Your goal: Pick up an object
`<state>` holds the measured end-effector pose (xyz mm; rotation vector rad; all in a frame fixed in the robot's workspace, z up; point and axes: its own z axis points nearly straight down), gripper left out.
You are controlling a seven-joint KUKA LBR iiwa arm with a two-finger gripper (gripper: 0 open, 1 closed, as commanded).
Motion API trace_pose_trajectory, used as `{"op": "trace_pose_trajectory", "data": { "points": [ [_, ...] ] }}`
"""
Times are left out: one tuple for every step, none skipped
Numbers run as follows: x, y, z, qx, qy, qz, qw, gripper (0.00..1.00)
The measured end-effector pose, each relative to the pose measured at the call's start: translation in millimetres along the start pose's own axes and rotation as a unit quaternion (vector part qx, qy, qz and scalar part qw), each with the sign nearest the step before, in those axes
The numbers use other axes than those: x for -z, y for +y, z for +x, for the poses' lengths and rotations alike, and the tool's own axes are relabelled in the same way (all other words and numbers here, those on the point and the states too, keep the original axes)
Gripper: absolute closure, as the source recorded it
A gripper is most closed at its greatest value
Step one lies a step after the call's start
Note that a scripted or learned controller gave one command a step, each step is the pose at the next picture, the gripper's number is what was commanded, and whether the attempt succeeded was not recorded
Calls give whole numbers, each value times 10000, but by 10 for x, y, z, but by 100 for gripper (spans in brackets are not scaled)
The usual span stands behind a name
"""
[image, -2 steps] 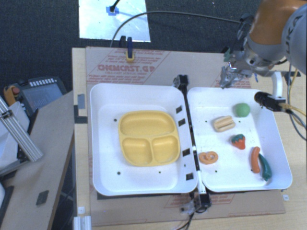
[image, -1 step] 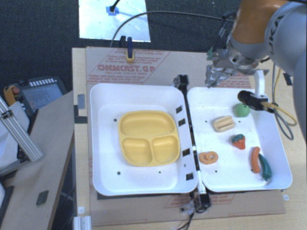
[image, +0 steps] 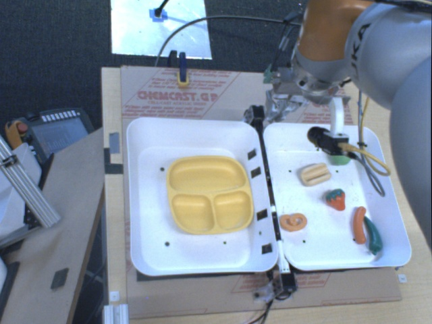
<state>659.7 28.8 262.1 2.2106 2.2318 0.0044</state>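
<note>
Glossy plastic yellow tray [image: 208,194]; bins [image: 145,181] perhaps smooth plastic.

A: Is the light even?
B: Mostly. Both white bins [image: 202,130] are bright, nearly washed out, with soft shadows along their inner walls.
A: Any glare?
B: Yes, on the shiny metal sheet [image: 160,19] at the top, which reflects pale light.
A: And sharpness?
B: The yellow divided tray [image: 209,194] looks reasonably crisp. The grey arm [image: 398,52] close to the camera is soft and out of focus. The dark floor around the bench shows grain.
</note>
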Motion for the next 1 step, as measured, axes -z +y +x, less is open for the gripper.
{"op": "trace_pose_trajectory", "data": {
  "points": [
    [-219,7,571,-6,-2,8,10000,100]
  ]
}}
